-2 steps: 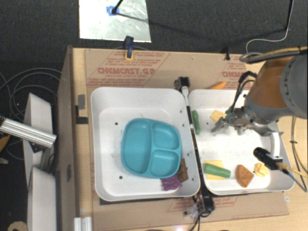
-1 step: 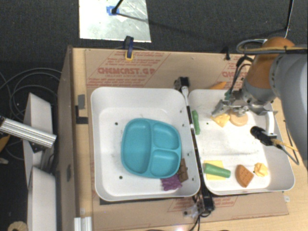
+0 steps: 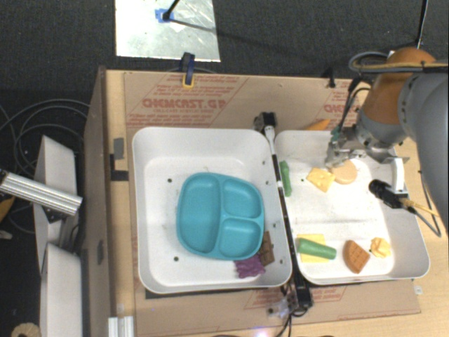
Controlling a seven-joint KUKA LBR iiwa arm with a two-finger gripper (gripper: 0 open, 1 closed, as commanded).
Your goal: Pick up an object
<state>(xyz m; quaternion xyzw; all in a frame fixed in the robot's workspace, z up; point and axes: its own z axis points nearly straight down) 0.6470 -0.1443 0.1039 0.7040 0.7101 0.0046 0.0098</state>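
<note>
Camera view: the gripper sits at twelve o'clock in the right bin, above a tan disc; its grip cannot be told. Cheese lies at the disc's nine o'clock.

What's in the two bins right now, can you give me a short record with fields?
left bin: blue divided plate, purple toy, brown piece at the plate's near edge
right bin: yellow cheese wedge, tan round piece, green stick, green and yellow block, orange piece, small yellow piece
gripper: above the tan round piece
</note>
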